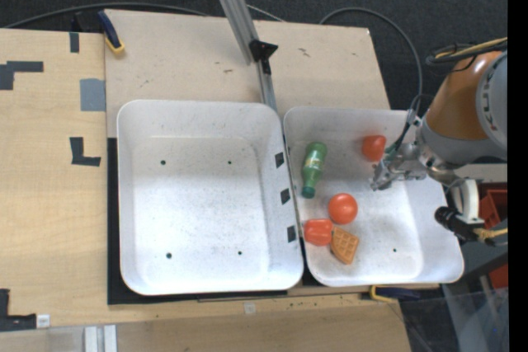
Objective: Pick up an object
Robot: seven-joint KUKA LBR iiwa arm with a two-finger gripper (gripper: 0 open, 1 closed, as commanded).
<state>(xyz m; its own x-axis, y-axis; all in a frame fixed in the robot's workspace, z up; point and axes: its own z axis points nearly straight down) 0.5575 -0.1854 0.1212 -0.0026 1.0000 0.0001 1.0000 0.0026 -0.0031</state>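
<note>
In the right bin [412, 260] lie a green bottle [313, 167], a small red ball [373, 147] near the back, an orange-red ball [343, 208] in the middle, a red piece [318, 232] at the front left and an orange waffle-like piece [345, 246] beside it. My gripper [384, 175] hangs low over the right side of this bin, just right of the small red ball and above the orange-red ball. Nothing shows between its fingers.
The left bin [132, 177] stands beside the right one, with black clips along the shared wall. A slanted metal pole [235, 4] rises from behind the bins. A cable loops across the bench at the back right. The arm's orange band [462, 99] sits over the right bin's edge.
</note>
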